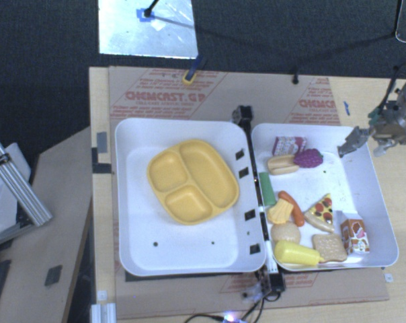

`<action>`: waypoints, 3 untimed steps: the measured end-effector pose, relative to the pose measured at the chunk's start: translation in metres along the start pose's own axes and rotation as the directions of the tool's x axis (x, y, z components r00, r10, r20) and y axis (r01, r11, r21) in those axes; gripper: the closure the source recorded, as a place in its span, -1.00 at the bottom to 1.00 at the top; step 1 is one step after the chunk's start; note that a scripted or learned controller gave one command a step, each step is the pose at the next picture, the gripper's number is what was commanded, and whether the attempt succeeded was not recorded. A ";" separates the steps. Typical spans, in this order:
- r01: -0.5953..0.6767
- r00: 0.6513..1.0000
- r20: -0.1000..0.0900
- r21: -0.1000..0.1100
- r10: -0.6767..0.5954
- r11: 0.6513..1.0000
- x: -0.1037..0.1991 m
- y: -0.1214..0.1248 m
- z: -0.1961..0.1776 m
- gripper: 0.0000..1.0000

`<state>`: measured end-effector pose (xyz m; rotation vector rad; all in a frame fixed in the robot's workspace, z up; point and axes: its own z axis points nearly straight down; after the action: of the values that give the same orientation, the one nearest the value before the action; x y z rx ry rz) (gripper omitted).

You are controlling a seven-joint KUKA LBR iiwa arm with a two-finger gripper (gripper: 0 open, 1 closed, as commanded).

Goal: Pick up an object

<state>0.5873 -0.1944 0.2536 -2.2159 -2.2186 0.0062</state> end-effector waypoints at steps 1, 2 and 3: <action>0.002 1.000 0.002 -0.009 -0.002 1.000 0.000 0.002 -0.005 -1.00; 0.000 1.000 0.001 -0.006 0.000 1.000 -0.004 -0.001 0.038 -1.00; 0.000 1.000 0.000 -0.003 0.000 1.000 0.001 -0.003 0.099 -1.00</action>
<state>0.5841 -0.1935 0.1542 -2.2175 -2.2202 0.0024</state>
